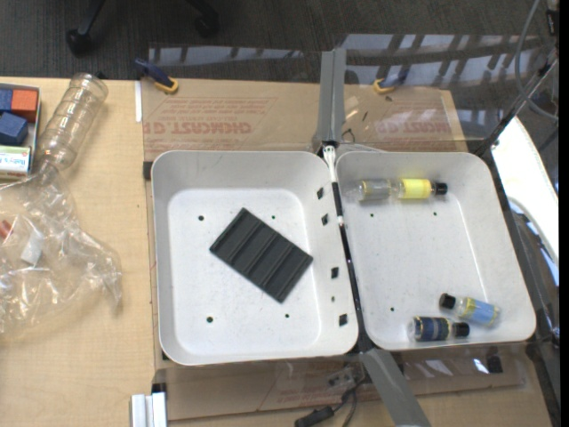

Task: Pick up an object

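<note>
At the near right corner of the right bin (498,238) lay two small bottles close together: a dark blue one (436,329) nearest the rim, and a pale blue one with a black cap (471,309) just beyond it, tilted. The left bin (178,327) held a dark ribbed slab (260,254), flat and turned at a slant, about mid-floor. On the table (116,363) to the left sat crumpled clear plastic wrap (49,256). Along the far side of the right bin lay a clear bottle (375,189) and a yellow bottle (418,188), end to end. Farther left on the table lay an empty clear plastic bottle (69,121) beside a box of red and blue blocks (18,118). Brown cardboard (231,118) lay beyond the bins. Whether the tool was released or clenched could not be told.
</note>
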You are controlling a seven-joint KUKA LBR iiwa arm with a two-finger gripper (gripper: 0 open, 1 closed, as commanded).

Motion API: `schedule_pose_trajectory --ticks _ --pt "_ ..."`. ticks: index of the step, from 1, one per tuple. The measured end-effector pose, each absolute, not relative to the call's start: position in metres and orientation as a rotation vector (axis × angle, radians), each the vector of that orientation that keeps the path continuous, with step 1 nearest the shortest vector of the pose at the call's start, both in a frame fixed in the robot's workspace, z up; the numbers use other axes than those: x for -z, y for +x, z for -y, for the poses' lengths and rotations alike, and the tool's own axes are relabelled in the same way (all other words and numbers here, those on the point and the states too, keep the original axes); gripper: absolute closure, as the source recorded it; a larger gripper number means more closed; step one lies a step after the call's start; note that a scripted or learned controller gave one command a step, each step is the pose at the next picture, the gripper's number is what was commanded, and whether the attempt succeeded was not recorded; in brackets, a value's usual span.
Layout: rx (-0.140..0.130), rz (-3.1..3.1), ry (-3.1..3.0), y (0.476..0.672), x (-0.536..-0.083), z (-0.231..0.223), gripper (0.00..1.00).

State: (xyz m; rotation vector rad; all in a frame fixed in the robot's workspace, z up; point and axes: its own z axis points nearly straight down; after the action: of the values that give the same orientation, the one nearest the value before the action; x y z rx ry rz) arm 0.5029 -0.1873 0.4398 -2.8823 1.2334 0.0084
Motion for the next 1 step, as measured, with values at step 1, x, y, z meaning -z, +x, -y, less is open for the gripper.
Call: schedule_pose_trajectory --ticks 1 --pt "-0.003 -0.793 -3.034 0.5388 -0.4100 0.2054 0.00"
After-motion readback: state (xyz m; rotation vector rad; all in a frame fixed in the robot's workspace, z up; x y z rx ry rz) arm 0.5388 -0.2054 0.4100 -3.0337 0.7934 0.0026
